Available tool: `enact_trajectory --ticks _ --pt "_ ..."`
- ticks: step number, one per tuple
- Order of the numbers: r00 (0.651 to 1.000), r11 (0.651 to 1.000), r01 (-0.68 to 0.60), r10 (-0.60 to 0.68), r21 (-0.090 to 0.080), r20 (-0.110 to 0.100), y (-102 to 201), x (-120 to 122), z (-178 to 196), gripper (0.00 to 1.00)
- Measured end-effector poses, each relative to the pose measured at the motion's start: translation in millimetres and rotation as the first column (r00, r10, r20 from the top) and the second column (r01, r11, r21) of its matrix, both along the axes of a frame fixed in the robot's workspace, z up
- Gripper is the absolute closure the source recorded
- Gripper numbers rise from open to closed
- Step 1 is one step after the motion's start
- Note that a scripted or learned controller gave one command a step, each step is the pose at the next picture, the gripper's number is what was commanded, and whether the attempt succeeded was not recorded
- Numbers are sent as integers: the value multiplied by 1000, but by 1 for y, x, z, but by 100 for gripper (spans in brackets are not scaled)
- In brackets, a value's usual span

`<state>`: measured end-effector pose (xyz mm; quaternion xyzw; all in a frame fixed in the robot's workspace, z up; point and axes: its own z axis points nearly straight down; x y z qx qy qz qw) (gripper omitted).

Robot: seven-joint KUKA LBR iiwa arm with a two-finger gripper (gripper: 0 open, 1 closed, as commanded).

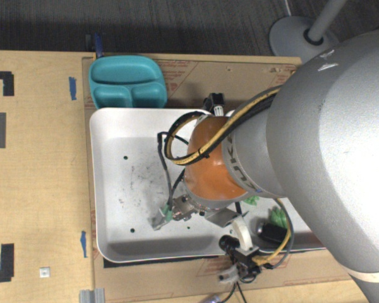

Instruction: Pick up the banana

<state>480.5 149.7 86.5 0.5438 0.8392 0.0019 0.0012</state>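
The arm (316,163) reaches low into the white bin (114,169) at the frame's centre, covering most of its floor; its gripper (170,213) sits near the bin's lower edge, fingers' state untellable; I cannot find the banana, presumably hidden beneath the arm.

**Arm bent low over the white bin**

The grey arm (328,150) reaches in from the right, its orange band (208,163) above the white bin (114,169). The gripper (167,214) hangs near the bin's front edge.
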Motion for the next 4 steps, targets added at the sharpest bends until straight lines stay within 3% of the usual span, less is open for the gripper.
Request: enact_trajectory --ticks 1,2,3,4 --pt "900 900 435 -435 1 -1 65 23 0 0" --pt "823 823 568 -568 -3 -5 75 -2 43 0" --pt "786 786 618 -618 -2 -5 75 75 129 0" --pt "792 792 610 -610 -5 -7 75 67 52 0"
